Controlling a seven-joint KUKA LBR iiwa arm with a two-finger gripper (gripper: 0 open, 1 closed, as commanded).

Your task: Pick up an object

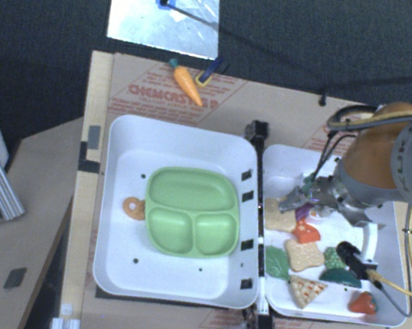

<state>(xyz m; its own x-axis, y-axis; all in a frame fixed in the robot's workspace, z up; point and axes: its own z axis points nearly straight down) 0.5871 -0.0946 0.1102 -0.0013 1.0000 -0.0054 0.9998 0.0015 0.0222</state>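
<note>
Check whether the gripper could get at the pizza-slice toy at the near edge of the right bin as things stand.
Probably yes. The gripper hovers over the right bin's far half, and the pizza-slice toy lies uncovered near the front wall, with the cracker just behind it, crowding it only slightly.

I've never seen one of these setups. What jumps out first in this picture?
Probably the bright green divided plate in the left bin, with a small pretzel-like ring beside it. Next, the grey-and-orange arm reaching over the right bin, which holds a jumble of toy food. A toy carrot lies behind the bins.
</note>
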